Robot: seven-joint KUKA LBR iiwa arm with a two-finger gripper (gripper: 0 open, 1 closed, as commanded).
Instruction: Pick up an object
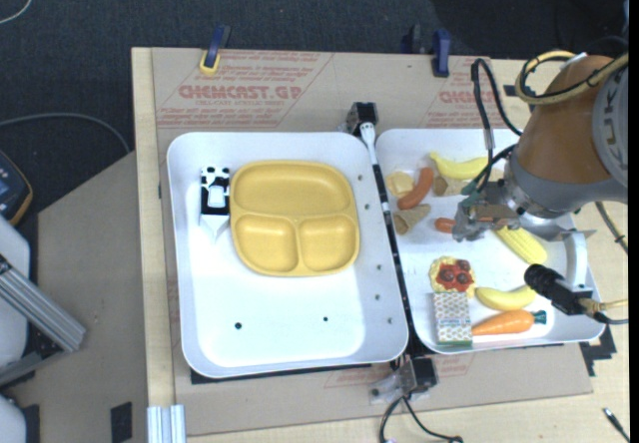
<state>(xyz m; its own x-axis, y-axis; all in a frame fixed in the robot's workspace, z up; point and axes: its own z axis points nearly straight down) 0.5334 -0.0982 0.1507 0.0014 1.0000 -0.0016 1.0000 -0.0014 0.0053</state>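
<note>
Over the right bin (589,329), the tool (477,220) hovers.

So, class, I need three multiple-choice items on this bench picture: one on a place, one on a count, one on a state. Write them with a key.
1. Where does the yellow divided plate lie?
A. In the left bin
B. In the right bin
C. On the floor

2. How many compartments does the plate have?
A. One
B. Three
C. Five

3. How does the carrot lie?
A. Standing upright
B. Flat, near the right bin's front edge
C. On the plate

Key: 1 A, the plate sits inside the left bin; 2 B, one wide section and two smaller ones show; 3 B, it lies flat below a banana, while the hand hovers farther back over the same bin.
</note>
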